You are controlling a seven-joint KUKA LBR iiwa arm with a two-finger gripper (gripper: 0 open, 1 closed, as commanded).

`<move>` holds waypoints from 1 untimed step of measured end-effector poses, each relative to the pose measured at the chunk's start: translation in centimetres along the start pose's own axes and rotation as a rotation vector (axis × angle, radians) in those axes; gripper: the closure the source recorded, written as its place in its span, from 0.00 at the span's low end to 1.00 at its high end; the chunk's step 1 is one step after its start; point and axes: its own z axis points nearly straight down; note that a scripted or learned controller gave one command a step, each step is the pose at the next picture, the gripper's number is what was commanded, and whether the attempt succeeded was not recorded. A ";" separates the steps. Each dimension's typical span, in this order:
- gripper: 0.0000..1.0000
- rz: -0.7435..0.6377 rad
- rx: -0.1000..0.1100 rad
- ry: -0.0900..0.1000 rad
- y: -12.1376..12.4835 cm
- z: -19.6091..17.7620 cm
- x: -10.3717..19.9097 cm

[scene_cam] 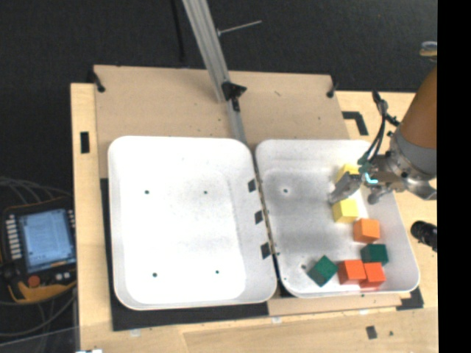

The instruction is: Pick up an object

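Nothing is lifted yet: the tool [362,184], spread apart, is poised over the yellow wooden cube [345,210].

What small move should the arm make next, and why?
Probably lower the end effector straight down a little: it is in the right bin, just above a yellow block that lies apart from the orange block beside it.

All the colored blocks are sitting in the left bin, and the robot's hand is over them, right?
Not quite. The camera view shows the blocks, like the yellow block and the green block, in the right bin, not the left one. The hand is over them.
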 end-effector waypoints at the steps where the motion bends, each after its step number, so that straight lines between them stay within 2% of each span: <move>1: 0.00 0.002 -0.005 -0.001 0.1 -0.2 0.0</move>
